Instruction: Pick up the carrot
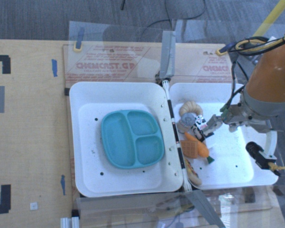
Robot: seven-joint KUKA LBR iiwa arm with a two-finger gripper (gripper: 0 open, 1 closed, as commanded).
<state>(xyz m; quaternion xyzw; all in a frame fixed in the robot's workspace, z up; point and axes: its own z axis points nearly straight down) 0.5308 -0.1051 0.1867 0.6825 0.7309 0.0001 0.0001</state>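
Note:
The carrot (198,146) is orange with a green tip and lies at the left side of the right bin (230,172), pointing down and to the right. My gripper (203,128) reaches in from the right and hovers right over the carrot's upper end, close to it or touching it. Its tip is partly lost among the toys around it.
A beige croissant-like toy (191,109) and a grey round piece (185,123) lie just above the carrot. An orange waffle-like piece (189,149) sits against its left side. A pale toy (194,176) lies below. The left bin (85,99) holds a teal divided plate (132,138).

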